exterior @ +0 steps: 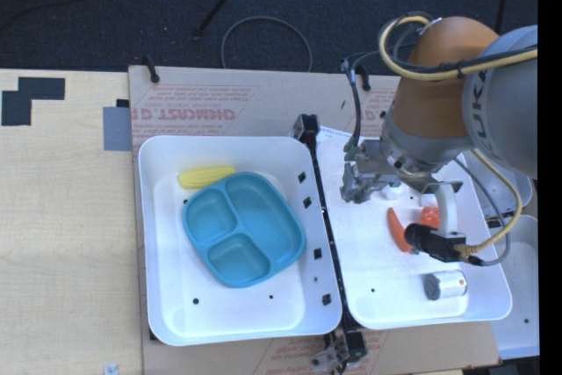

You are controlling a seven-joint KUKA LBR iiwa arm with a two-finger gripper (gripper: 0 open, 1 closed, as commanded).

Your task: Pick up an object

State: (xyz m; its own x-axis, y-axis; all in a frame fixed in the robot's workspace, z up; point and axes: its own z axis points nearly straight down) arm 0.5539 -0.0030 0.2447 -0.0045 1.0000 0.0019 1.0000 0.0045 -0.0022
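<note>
Bench surface (61, 233): pale wood, dark squares (115, 126) toward 9–10 o'clock. Brown cardboard sheet (228, 105) under both bins. Dark floor at 12 o'clock, black cable loop (265, 42) lying there.

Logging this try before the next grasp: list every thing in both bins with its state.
blue divided plate: flat in left bin, compartments bare
yellow corn cob: lying beside plate's far edge
orange piece: lying in right bin
grey cylinder: on its side
gripper: low over right bin
</note>
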